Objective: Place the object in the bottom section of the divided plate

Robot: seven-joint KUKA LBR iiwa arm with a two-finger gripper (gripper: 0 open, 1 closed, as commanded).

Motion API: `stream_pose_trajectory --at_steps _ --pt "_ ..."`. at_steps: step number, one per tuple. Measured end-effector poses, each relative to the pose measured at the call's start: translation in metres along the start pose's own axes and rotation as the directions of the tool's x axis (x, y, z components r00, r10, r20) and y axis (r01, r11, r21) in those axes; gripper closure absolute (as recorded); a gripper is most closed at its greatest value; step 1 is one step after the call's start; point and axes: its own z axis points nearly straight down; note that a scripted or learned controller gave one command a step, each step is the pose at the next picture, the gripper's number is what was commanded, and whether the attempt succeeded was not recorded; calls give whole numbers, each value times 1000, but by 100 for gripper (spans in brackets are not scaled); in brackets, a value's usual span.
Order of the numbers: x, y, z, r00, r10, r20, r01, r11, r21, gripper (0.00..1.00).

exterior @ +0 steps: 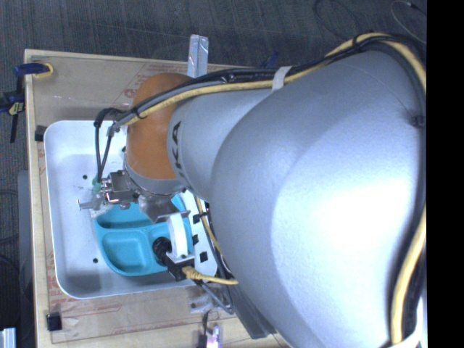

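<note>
A: Plate [127, 251] first: blue, divided, lying in the white bin [61, 194] on the left, its near end under the arm's wrist

B: And the gripper [109, 194]?

A: It hangs over the plate's upper-left edge, just beside the bin floor. Whether it is wide or closed I cannot tell, the metal parts blur together from this height

B: The object itself?

A: There is a small green fleck [96, 185] right at the gripper's tip, touching or nearly so. That may be it, though it is too small to be sure, and I cannot see it clamped

B: How would it handle, in your view?

A: Judging by size, light and easily nudged, likely to skate on the smooth bin. I would take it across its narrowest part, squarely, low to the floor

B: And the bottom section?

A: Partly hidden by the orange band [148, 133] and the wrist
</note>
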Motion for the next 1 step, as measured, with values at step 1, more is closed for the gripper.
stream_pose_trajectory --at_steps 1 --pt "0 0 0 1000 0 0 0 1000 0 0"
